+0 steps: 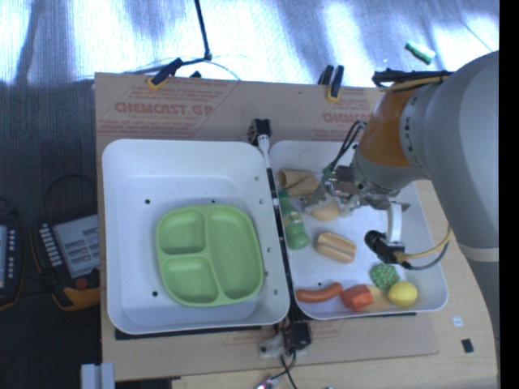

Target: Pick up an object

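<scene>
While reaching in from the right, hangs low over the upper middle of the right bin [434,241]: grey arm [462,128] with orange band [385,136], gripper [339,196] pointed down. Cannot tell whether gripper spread or pressed together; too small and cluttered to read. Directly under and just left of gripper, a pale beige piece [325,213], seemingly touching the tip, though contact unclear. No saying that anything is held.

Elsewhere in the right bin: brown bread-like piece [298,182] near the upper left corner, just beside the gripper; green bottle [294,227] lying along the left wall; hot dog bun [336,246] near the middle, below the beige piece. Along the lower edge, from left to right: red sausage [318,292], red-orange piece [358,297], yellow lemon [403,293], with a green bumpy piece [383,275] just above the last two.

In the left bin [130,217], a green divided plate [211,254], lying flat, well apart from the gripper. Both bins side by side on a brown board surface [162,112], clipped at the far edge by two clamps [331,82].
</scene>
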{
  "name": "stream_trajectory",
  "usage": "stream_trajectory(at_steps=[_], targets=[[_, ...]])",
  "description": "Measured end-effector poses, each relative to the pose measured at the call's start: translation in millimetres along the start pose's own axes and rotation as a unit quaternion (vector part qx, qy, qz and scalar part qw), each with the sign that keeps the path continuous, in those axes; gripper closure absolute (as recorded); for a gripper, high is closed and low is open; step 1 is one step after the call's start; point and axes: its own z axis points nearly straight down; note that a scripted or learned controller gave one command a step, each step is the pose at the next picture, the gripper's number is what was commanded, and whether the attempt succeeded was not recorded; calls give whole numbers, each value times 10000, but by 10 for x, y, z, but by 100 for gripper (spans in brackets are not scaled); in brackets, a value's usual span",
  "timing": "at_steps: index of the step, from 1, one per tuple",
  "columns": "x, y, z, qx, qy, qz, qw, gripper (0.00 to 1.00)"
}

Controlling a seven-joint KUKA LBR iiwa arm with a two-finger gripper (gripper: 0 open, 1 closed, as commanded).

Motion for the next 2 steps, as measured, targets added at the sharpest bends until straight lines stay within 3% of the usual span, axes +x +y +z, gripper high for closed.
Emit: stream_trajectory(at_steps=[1,2], targets=[[539,60,-835,84,31,1539,9880,100],[-152,-353,-806,75,48,-589,9982,100]])
